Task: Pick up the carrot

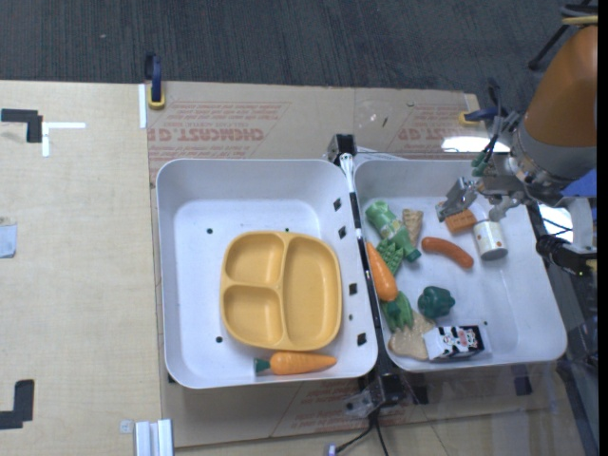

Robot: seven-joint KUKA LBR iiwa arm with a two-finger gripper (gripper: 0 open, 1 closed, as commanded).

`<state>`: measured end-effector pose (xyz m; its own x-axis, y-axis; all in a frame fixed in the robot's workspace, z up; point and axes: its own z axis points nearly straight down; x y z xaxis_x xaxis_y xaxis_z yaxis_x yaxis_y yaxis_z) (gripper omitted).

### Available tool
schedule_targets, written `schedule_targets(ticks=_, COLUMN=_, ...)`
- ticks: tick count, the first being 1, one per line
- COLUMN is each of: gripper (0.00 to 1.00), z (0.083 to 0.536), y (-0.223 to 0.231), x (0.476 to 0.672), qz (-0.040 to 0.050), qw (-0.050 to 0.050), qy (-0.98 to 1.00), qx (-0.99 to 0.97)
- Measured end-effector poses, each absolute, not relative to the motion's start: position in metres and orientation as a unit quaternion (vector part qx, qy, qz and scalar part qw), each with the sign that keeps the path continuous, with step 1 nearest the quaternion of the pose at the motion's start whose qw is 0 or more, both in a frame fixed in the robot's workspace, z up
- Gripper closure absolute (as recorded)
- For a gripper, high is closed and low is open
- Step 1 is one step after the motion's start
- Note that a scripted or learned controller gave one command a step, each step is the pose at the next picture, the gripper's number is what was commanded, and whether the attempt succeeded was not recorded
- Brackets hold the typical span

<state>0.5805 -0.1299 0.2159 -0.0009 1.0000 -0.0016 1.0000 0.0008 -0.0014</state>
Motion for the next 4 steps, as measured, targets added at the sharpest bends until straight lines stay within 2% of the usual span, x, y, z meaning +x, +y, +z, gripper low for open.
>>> schedule_targets(ticks=1, gripper=0.00, z=0.091, y=-0.133, x=0.624, qz=-0.0017, qw=-0.001, qy=0.561, qx=0.828)
schedule_targets(ticks=2, gripper=0.00, z=0.328, y=-0.186, x=0.582, qz=-0.0014, qw=0.002, qy=0.644, qx=0.765)
schedule_targets(ticks=3, gripper=0.00, z=0.408, y=-0.191, x=0.607, qz=-0.0011, qw=0.003, qy=0.788, qx=0.616)
schedule_targets(ticks=4, gripper=0.00, z=0.506, y=-0.144, x=0.603, qz=-0.0007, qw=0.002, qy=0.731, qx=0.682)
